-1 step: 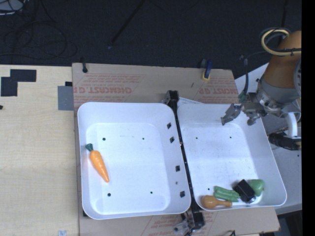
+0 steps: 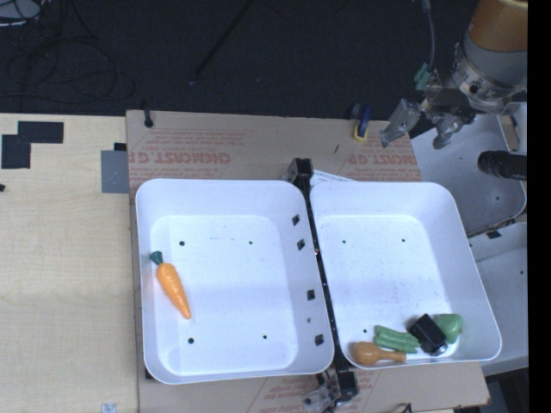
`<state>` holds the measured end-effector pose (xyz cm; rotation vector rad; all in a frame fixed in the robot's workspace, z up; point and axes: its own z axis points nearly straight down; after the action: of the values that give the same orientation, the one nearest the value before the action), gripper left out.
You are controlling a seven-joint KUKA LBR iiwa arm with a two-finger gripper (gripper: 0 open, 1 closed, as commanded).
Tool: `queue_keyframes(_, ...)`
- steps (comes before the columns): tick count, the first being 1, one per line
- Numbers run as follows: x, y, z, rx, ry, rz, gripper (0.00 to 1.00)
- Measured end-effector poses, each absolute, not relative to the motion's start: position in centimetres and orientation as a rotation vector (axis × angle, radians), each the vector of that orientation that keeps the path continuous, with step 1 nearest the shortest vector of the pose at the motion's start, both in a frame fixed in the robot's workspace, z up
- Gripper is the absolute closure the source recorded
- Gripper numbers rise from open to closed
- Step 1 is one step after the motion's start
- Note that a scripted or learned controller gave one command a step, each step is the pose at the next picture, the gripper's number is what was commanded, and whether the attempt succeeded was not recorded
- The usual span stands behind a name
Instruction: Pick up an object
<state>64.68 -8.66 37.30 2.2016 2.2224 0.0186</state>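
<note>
— Where was the gripper (image 2: 422, 127)?

— It hung high at the upper right, beyond the far edge of the right bin (image 2: 448, 198) and over the brown cardboard (image 2: 258, 149), on the grey arm (image 2: 491, 58) with its orange band (image 2: 504, 11). Its two fingers stood apart, with nothing between them.

— And the things to be picked?

— A carrot (image 2: 173, 288) lay in the left bin (image 2: 146, 231), close to that bin's left wall, its green top pointing to the far side and its tip slanting toward the near right. The rest sat bunched in the near right corner of the right bin: a small black block (image 2: 427, 332) leaning on a green vegetable (image 2: 448, 324), a green pod (image 2: 396, 339) just beside the block, and an orange, pear-shaped piece (image 2: 375, 354) touching the pod at the near wall.

— How far was the gripper from them?

— Well apart from all of them; the right bin's cluster was nearer to it than the carrot.

— Anything else on the bench?

— A black divider (image 2: 312, 265) ran between the two bins, and a small yellow and blue clip (image 2: 362, 124) stood on the cardboard just left of the gripper.
</note>
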Motion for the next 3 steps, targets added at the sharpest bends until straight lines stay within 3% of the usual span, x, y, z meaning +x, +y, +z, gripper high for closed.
queue_keyframes(1,64.4,-9.1,37.1,2.216,2.229,-0.006,1.0)
queue_keyframes(2,57.9,-12.2,47.3,2.22,2.213,0.006,1.0)
queue_keyframes(3,53.6,-14.4,36.6,2.234,2.225,-0.014,1.0)
